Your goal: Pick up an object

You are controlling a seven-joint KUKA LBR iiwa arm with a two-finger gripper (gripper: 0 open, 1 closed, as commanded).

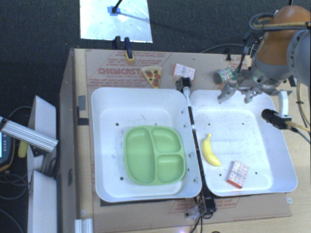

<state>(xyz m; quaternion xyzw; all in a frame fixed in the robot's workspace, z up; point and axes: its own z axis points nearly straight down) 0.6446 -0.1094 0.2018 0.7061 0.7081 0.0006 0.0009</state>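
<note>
My gripper [237,95] hangs over the far edge of the right bin [272,176]. Its two fingers stand apart, open, with nothing between them. In that bin, a yellow banana [210,150] lies near the left wall, well in front of the gripper. A small red and white box [237,174] lies toward the bin's near side, to the right of the banana. In the left bin [104,130] rests a green divided plate [154,155].
On the cardboard behind the bins lie a toy pizza slice [152,75], a small red and white packet [183,71] and a greenish can [224,74] just left of the gripper. A blue clamp [128,46] grips the bench's far edge.
</note>
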